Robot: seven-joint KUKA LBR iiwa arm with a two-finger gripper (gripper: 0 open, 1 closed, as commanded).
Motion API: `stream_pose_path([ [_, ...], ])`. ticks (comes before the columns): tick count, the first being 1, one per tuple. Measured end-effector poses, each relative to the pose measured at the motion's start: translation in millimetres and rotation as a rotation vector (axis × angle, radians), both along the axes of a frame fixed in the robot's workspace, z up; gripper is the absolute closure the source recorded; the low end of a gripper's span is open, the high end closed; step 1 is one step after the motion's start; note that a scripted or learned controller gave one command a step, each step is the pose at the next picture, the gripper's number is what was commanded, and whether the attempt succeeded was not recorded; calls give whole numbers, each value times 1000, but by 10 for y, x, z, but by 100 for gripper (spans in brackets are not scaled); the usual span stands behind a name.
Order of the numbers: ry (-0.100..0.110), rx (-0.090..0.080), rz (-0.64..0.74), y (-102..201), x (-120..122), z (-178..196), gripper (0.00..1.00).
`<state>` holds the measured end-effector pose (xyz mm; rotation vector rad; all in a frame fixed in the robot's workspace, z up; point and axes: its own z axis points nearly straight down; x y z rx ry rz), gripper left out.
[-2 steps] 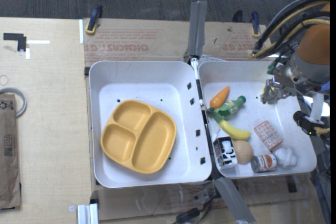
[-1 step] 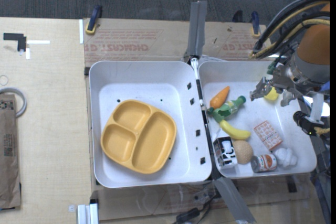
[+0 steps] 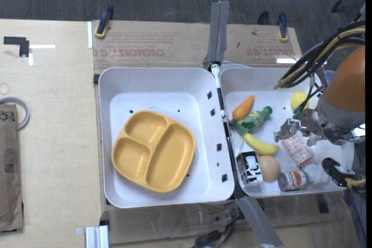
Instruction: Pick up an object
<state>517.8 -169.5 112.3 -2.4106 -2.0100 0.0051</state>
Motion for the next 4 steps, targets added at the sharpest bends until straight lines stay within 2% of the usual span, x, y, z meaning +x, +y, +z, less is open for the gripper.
stream_pose_path([
  [1,-21,-7,77,7,-145,-133,0],
  [2,-24,-11,71,-23,-140,-33,100],
  [3,-20,-11,72,-22,-150,-51,0],
  [4,-18,-11,69,-30,-152,25,100],
])
